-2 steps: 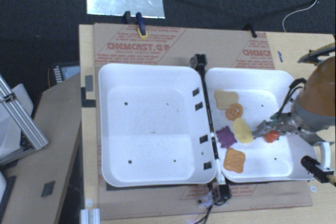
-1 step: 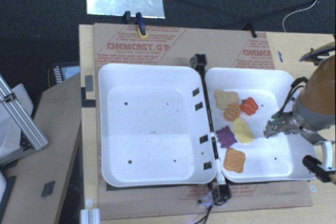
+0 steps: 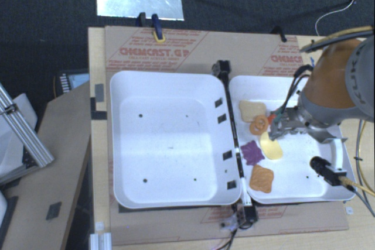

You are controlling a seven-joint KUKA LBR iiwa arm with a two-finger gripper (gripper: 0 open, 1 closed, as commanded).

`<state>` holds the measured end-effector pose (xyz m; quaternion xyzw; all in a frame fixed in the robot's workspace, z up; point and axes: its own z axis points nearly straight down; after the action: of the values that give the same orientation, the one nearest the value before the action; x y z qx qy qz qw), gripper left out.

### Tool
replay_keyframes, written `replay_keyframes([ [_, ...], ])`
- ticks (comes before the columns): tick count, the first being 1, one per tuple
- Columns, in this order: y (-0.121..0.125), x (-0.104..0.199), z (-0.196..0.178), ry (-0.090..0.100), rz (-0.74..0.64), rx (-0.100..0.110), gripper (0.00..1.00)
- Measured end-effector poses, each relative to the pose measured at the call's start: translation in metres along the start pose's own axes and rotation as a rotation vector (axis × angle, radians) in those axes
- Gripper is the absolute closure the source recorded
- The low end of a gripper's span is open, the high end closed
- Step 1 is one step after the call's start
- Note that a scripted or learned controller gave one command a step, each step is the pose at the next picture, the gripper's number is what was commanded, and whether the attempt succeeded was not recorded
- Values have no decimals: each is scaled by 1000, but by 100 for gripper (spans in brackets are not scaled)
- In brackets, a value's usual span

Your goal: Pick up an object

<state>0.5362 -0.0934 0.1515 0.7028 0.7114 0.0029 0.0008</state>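
The right bin holds several small food-like objects. A pale beige slab lies near its left wall, with an orange ring-shaped piece just below it. A purple piece sits lower, beside a yellow oval piece. An orange-brown lump rests near the front left corner. My gripper hangs low over the bin, right of the orange ring and just above the yellow piece. A small red bit shows at the gripper's left side. Nothing can be seen held in it.
The left bin stands beside the right one, parted by a black-clipped divider. Both rest on a cardboard sheet. The bulky grey and orange arm overhangs the right bin's right half. A metal frame stands far left.
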Motion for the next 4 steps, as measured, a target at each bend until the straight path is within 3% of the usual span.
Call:
replay_keyframes([
  [1,-2,53,-136,-1,0,-12,100],
  [3,-46,177,-254,2,-1,-5,100],
  [4,-45,208,-349,2,4,-8,100],
])
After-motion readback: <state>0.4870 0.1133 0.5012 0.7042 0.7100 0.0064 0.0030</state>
